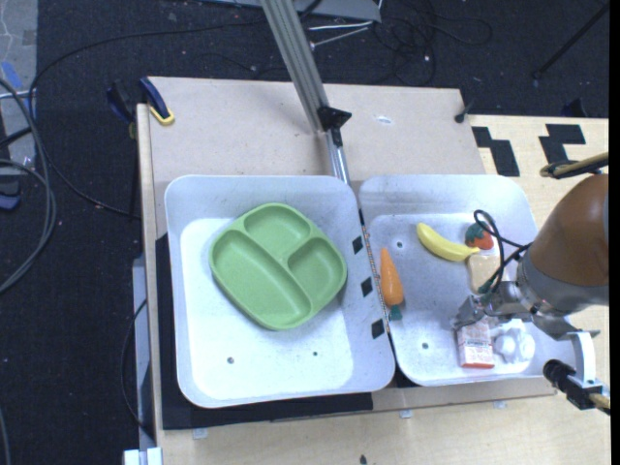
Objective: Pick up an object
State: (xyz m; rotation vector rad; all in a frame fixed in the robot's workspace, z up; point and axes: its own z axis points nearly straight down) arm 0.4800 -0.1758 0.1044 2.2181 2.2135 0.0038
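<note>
Two bins: one green plate [279, 264] left; banana [443, 244], carrot [390, 279], carton [476, 345] crowd right, gripper [481, 310] grip unclear.

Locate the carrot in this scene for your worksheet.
The carrot lies in the right bin, along its left wall beside the divide between the bins, left of the banana and right of the green plate.

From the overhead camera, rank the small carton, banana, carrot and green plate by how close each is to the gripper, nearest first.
Gripper is low in the right bin.
1. Small carton: right below the gripper, near the bin's front edge.
2. Banana: behind it, toward the back of the right bin.
3. Carrot: to its left, along the bins' shared edge; too close to the banana to call firmly.
4. Green plate: in the left bin.
</note>
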